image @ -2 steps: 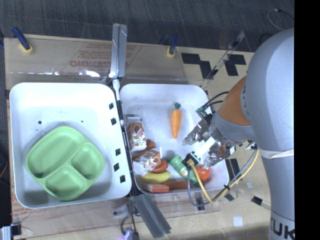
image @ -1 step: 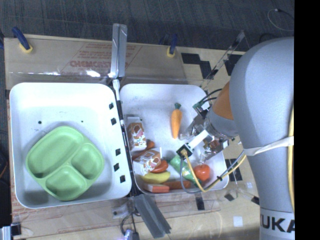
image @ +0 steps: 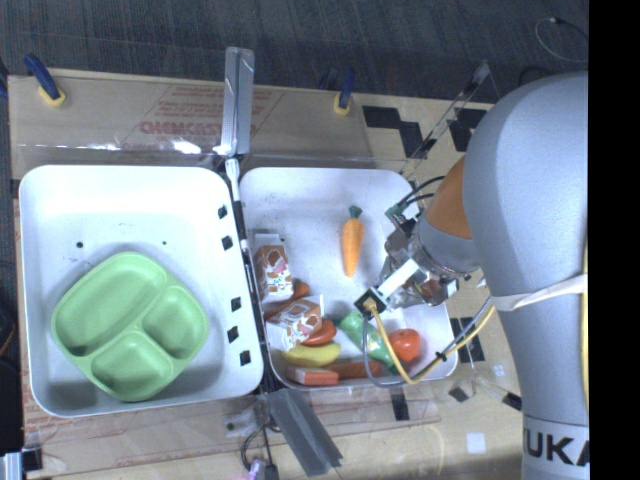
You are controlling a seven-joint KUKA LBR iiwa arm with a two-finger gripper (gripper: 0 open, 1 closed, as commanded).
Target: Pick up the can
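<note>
A small can (image: 272,266) with a brown and white label lies on its side at the left of the right bin (image: 320,183). A second one like it (image: 300,318) lies just below, beside a banana (image: 312,353). My gripper (image: 424,284) hangs over the right edge of this bin, well to the right of both cans and apart from them. The grey wrist covers most of it. Something brownish shows under the wrist, too hidden to name.
An orange carrot (image: 350,245) lies mid-bin between cans and gripper. A red tomato (image: 405,345), a green vegetable (image: 358,328) and reddish sausages (image: 330,371) crowd the bin's front. The left bin (image: 60,188) holds a green divided plate (image: 130,325).
</note>
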